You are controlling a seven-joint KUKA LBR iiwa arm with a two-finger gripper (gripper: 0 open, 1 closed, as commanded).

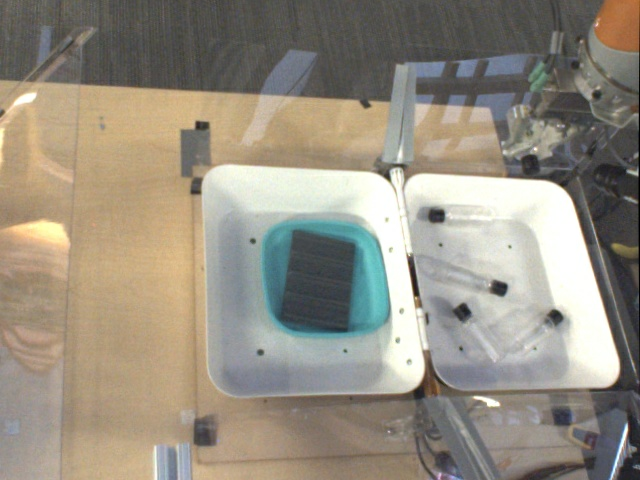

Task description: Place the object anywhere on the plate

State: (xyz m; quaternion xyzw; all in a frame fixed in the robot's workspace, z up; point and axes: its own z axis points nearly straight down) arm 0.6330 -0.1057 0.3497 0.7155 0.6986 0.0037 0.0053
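A dark ribbed block (318,281) is lying flat on the teal plate (374,298), covering its middle and leaving a bare teal margin all around. The plate is sitting at the centre of the left bin (230,298), with white floor showing on every side, widest toward 9 o'clock. The right bin (585,298) is touching it along the middle seam and is holding several clear tubes with black caps (470,286), scattered and hard to separate. The arm (605,38) is hanging at 1 o'clock, outside both bins, cut off by the frame. The gripper (525,138) is lost in clutter; its state cannot be told. No readable writing is showing.
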